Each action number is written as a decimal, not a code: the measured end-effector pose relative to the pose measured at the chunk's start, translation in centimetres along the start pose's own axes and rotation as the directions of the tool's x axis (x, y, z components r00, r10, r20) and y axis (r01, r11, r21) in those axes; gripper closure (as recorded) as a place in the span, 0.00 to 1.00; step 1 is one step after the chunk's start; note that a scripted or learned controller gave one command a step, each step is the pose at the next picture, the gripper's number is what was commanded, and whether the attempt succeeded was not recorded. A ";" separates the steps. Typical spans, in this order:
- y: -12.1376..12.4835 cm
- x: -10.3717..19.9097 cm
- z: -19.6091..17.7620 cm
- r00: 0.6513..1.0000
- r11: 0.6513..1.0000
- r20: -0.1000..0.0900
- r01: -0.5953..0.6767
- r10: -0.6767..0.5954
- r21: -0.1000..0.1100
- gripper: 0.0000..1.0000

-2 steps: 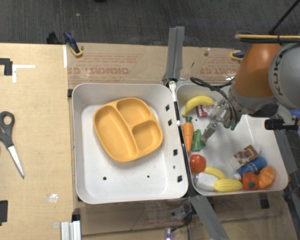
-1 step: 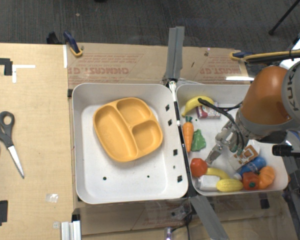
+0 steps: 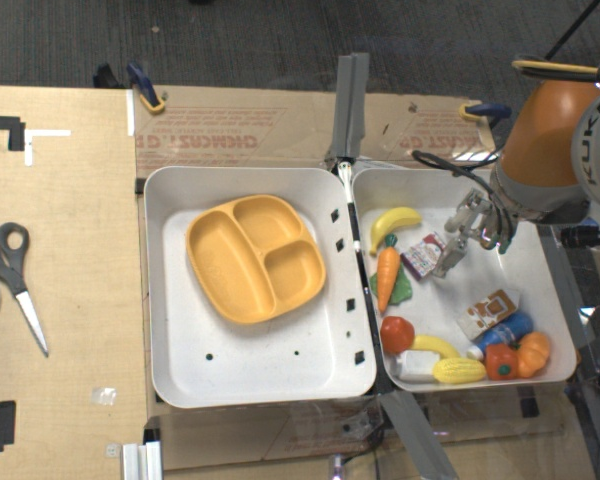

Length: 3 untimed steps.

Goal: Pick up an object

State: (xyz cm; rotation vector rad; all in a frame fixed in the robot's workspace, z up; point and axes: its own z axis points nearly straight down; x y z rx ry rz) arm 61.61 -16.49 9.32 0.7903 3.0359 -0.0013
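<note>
light's pretty even and bright from overhead, soft shadows only. the white bins (image 3: pixel 160 298) glare a bit and wash out near the rims. my gripper (image 3: pixel 470 230) looks slightly smeared, the toys are soft, and the dark floor up top is grainy.

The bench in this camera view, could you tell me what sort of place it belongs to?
Most likely a robotics lab test bench: a robot arm over white bins of toy food, with scissors lying beside them.

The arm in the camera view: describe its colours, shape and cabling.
The arm has a rounded orange band over grey casing with dark lettering at the frame edge. A black cable loops beside its wrist. The gripper is bare grey metal with slim fingers.
</note>
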 end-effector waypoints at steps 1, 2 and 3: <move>5.2 2.6 0.1 0.998 0.998 -0.002 -0.062 0.062 0.000 0.00; 3.8 6.0 0.1 0.981 0.981 -0.003 -0.196 0.196 0.001 0.00; 3.7 5.2 0.1 0.981 0.981 -0.002 -0.192 0.192 0.001 0.00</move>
